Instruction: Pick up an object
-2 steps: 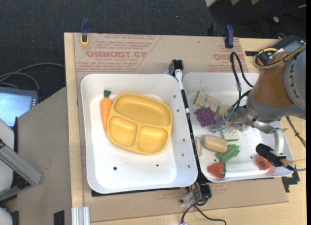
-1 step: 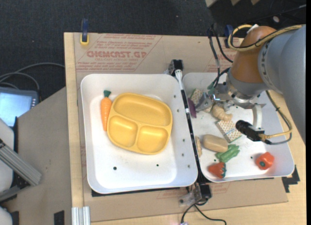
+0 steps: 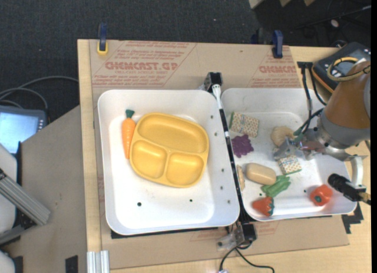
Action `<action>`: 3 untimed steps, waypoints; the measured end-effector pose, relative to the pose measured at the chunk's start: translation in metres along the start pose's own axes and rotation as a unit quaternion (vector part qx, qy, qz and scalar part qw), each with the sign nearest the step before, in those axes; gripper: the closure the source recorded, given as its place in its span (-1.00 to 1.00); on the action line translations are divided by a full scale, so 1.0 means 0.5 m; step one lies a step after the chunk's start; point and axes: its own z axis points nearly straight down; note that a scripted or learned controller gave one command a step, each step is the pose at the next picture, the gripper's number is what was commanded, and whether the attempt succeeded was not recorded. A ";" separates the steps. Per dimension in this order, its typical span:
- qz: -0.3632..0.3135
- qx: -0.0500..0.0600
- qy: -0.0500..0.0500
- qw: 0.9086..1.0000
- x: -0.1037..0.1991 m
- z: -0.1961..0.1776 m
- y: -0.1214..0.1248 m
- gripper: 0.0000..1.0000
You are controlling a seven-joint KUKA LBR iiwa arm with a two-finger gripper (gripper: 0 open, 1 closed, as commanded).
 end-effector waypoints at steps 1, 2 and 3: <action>-0.006 -0.006 -0.001 1.000 0.001 -0.002 0.110 -1.00; -0.006 -0.006 -0.001 1.000 0.001 -0.023 0.107 1.00; -0.006 -0.008 -0.001 1.000 0.031 -0.196 0.134 1.00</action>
